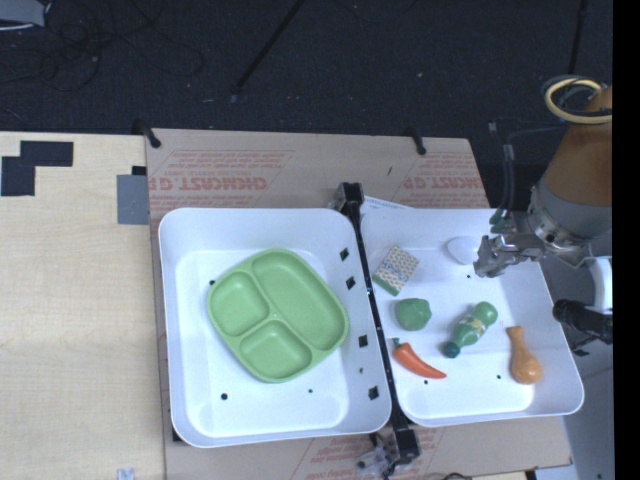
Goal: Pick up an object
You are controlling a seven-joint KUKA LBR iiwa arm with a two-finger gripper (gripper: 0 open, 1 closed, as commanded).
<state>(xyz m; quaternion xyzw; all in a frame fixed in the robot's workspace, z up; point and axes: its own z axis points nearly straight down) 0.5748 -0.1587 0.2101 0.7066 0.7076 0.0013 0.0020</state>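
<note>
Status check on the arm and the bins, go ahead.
Gripper above right bin, upper right. Nothing seen held. Green bottle lies nearest.

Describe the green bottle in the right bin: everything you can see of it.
The green bottle looks like a small plastic toy with a light green body and a darker green neck and cap. It lies on its side on the floor of the right bin, cap toward the lower left, between the green ball and the tan pear-shaped toy, touching neither.
</note>
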